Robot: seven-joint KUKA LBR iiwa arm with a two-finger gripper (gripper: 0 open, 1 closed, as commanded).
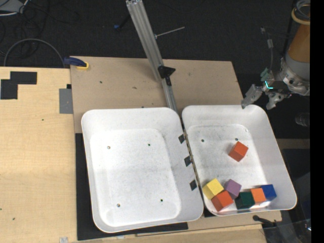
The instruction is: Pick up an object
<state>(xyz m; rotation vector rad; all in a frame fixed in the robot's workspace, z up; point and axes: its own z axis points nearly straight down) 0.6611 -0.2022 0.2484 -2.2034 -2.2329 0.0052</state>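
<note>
From above, the tool (260, 96) hangs over the far right corner of the right bin (263, 116), its two fingers spread wide with nothing between them. An orange-red cube (238, 151) sits alone mid-bin. Along the near edge cluster a yellow cube (213, 187), purple cube (233, 187), red cube (221, 200), green cube (245, 200), orange cube (258, 194) and blue cube (269, 191).
</note>
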